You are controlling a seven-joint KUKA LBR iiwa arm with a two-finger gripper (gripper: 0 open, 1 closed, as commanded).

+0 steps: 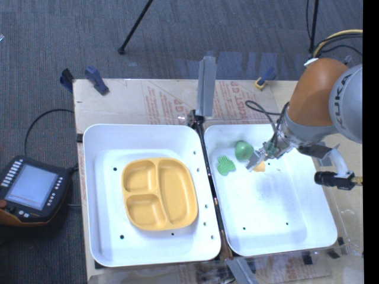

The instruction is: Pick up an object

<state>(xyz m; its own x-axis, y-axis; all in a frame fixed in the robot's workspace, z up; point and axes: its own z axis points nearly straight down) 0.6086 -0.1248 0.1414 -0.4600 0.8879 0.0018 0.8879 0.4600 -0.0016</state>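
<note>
On plywood bench (148, 102): two white bins (98, 158), grey carpet (53, 34) around.

Three small objects lie near the back left of the right-hand white bin (296, 229): a round green ball (243, 149), a flat, ridged green piece (225, 165) just beside it, and a small yellow-orange piece (259, 167).

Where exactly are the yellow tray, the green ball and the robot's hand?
Yellow tray (159, 193): camera view, on the ridge where its three compartments meet.
Green ball (243, 149): camera view, middle of its rounded top.
Hand (258, 163): camera view, between its fingertips, over the right bin.
</note>
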